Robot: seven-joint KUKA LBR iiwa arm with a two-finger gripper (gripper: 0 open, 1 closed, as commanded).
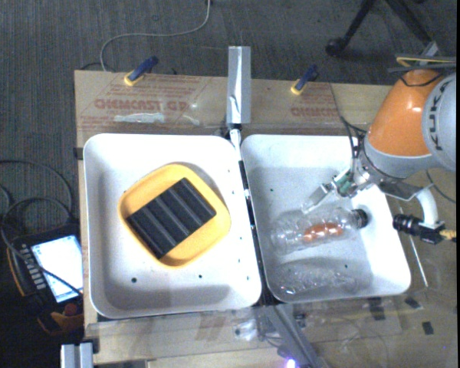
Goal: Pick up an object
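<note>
In the right bin point(383, 271), near its far right corner, the claw point(339, 186) is being held low over the white floor, carried by the grey arm point(414, 129) with its orange band. Whether the claw is open or closed cannot be told, as its tip is small and partly blurred against the bin. A clear plastic bottle point(318, 230) with an orange label and a dark cap is lying on its side in the middle of the right bin, just beside the claw and toward the counter's near edge. A second clear, crumpled bottle point(314, 278) is lying close to that bin's near wall. In the left bin point(100, 167), a yellow tray with a black ribbed insert point(175, 213) is resting at the centre, turned at a slant. Two blue-and-yellow clamps point(140, 70) are being seen along the counter's point(161, 106) far edge.
</note>
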